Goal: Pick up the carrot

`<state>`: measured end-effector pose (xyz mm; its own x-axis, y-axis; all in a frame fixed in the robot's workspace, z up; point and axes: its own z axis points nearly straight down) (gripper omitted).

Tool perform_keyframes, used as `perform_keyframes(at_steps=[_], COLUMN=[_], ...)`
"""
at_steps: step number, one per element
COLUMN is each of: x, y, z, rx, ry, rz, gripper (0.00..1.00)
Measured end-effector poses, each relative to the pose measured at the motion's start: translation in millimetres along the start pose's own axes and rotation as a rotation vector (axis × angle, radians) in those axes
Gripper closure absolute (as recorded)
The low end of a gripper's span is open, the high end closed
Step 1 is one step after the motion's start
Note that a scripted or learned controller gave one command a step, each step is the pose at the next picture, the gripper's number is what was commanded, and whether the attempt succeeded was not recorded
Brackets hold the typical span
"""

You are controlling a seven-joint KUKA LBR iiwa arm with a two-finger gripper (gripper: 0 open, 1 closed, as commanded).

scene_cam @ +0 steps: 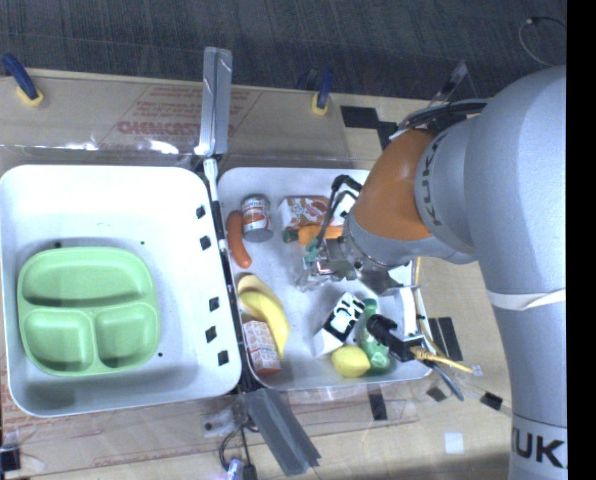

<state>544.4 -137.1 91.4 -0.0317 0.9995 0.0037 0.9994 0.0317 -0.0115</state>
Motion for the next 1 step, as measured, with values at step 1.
perform_keyframes(at_steps=[1], x=[74.6], y=[70.3], z=[-97.1], rx=[-0.004], ry=[-0.002], rz=[-0.035], gripper=[1.0])
